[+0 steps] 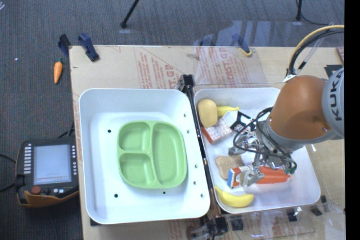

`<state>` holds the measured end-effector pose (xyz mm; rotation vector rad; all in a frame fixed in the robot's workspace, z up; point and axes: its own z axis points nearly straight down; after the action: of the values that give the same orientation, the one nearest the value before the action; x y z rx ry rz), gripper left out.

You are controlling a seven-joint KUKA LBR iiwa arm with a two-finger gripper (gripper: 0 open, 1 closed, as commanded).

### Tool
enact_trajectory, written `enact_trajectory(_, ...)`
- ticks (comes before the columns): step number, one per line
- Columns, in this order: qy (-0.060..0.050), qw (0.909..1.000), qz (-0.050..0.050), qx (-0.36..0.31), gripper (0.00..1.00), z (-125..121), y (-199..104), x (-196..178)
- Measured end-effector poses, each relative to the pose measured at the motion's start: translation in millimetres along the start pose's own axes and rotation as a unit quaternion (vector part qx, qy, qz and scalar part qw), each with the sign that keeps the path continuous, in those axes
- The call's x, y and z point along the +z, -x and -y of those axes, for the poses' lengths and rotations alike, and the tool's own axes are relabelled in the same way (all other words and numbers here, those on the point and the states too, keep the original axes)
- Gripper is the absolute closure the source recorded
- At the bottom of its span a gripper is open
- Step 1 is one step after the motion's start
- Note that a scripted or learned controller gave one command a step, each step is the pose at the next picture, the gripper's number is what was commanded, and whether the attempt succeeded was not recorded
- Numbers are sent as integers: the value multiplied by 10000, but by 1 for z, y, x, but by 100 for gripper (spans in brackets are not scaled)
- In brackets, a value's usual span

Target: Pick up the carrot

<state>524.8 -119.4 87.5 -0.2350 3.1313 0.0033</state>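
An orange carrot lies in the right bin, near its front, pointing right. My gripper hangs low over the carrot's left end, under the orange wrist band and a tangle of cables. The gripper's tip is next to or touching the carrot, and I cannot tell which. A second small carrot lies on the dark floor far off to the left, outside the bench.
Around the gripper in the right bin lie a blue and white carton, a tan bread piece, a banana, a red and white box and a yellow potato-like item. The left bin holds a green divided plate.
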Motion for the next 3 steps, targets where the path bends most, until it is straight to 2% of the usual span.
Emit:
enact_trajectory(1, 3, 9999, 29, -140, 0, -17, 96, -1)
enact_trajectory(2, 4, 9862, 0, -1657, 0, -13, 66, 0)
enact_trajectory(3, -1, 9989, -4, -467, 0, 11, -21, -26)
